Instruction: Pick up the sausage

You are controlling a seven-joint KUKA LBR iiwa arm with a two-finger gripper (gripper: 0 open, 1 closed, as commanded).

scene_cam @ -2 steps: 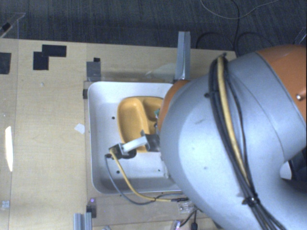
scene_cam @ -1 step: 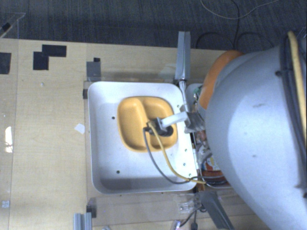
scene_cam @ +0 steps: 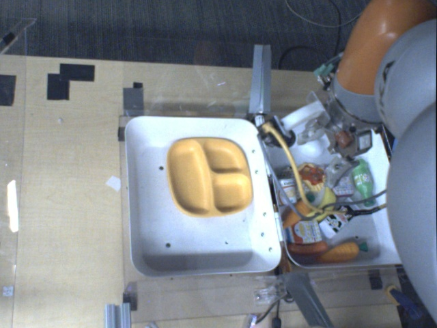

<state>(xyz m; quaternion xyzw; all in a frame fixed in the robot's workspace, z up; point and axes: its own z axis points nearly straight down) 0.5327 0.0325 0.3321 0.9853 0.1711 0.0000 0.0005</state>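
Pale wood forms the table [scene_cam: 61, 203], which carries two shallow white bins side by side. On the left, the left bin [scene_cam: 147, 244] holds a yellow divided tray [scene_cam: 208, 176] near its middle. Further right, the right bin [scene_cam: 386, 248] is crowded with toy food; the sausage [scene_cam: 308, 249], dark reddish-brown, lies along its near edge, just beside an orange carrot [scene_cam: 339, 253]. Above the pile hangs the hand [scene_cam: 339, 157], away from the sausage; whether it is apart or together cannot be told.

Yellow tray [scene_cam: 208, 176] in white bin [scene_cam: 147, 203]; orange carrot [scene_cam: 339, 253]; dark reddish-brown sausage [scene_cam: 308, 249]; yellow cable [scene_cam: 292, 166].
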